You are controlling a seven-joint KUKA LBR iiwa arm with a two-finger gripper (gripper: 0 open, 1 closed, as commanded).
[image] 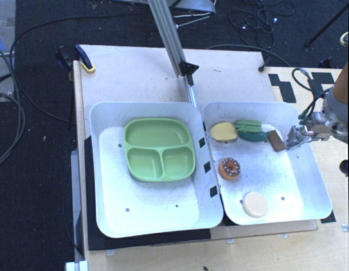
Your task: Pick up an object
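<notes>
Brown block (276, 142) lies in the right bin (309, 174); gripper (294, 135) just beside it, grip state unclear.

Pale wooden bench (135, 72), two white bins side by side on it, left bin (106, 208), right bin (309, 196)

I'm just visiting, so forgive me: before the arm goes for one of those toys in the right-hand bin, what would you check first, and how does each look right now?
1. Objects lie in the right bin: ok, a yellow piece, green toy, donut, white disc.
2. Objects apart enough to take one: donut and disc ok; yellow piece and green toy touch, not ok.
3. End effector over the right bin: ok, near its right wall.
4. End effector carrying nothing: cannot tell; a brown piece sits right at it.
5. Green tray out of the way in the left bin: ok.
</notes>
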